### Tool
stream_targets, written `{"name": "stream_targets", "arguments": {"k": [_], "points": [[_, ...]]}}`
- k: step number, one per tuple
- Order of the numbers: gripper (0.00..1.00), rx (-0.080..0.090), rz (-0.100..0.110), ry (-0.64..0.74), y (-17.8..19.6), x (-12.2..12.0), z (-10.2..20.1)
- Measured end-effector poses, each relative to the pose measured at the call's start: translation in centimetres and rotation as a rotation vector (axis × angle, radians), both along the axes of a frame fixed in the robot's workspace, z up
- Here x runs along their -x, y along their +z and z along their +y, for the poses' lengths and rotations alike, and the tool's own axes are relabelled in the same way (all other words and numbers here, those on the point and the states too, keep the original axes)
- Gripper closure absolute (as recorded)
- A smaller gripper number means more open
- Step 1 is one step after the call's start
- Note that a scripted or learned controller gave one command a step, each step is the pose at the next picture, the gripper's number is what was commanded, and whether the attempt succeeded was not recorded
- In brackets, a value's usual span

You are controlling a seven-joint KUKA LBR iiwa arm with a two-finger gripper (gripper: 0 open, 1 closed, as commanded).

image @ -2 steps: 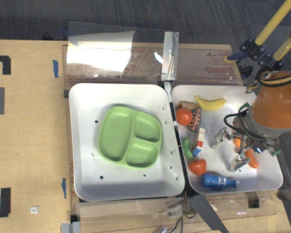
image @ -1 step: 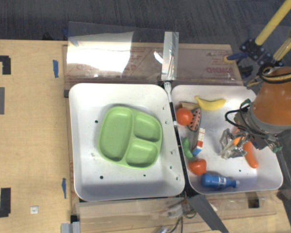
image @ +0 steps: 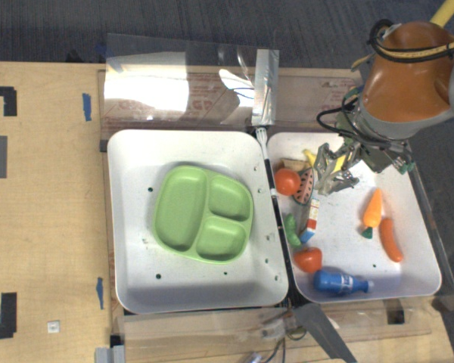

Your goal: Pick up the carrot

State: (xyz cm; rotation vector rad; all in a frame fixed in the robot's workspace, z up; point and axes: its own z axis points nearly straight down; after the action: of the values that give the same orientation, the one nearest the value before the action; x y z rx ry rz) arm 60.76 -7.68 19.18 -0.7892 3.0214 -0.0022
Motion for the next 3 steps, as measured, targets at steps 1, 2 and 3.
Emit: {"name": "stream_targets", "arguments": {"k": [1, 2, 3], "points": [[1.00, 0.003, 0.019, 0.155, -8.1, 2.9, -8.5], [1.00, 0.012, 0.001, 0.231, 3.4, 1.8, -13.4], [0.00, 0.005, 0.010, 0.236, 2.8, 1.9, -13.1]]}}
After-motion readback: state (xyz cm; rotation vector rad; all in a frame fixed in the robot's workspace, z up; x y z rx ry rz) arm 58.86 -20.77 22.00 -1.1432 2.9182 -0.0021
